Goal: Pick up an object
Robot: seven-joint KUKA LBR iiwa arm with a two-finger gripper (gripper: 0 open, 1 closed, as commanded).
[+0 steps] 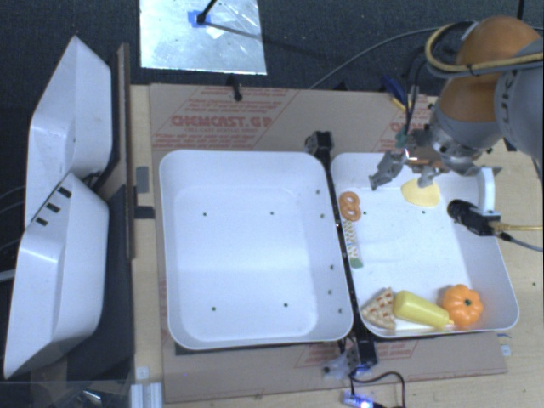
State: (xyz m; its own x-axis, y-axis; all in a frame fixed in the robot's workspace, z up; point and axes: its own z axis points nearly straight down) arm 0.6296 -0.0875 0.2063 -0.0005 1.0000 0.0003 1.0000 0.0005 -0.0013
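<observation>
Plainly, step in hand: no object has been lifted; the approach over the right bin (507, 289) is judged to be under way.
Nearest object: a pale yellow disc (422, 193) lies flat on the far part of the right bin's floor, just beside the gripper (405, 171).
Gripper: two fingers are seen spread apart above the bin, with nothing between them.
Next move: a descent onto the disc is judged to be called for, and because the disc is thin, a low, careful closing would be needed.
Other objects: a pretzel (349, 205) lies by the left wall; a cracker (380, 308), a yellow pepper (420, 310) and a small pumpkin (461, 305) are crowded along the near edge.
Open room: the middle of the right bin is bare, and the left bin (246, 245) is well apart.
</observation>
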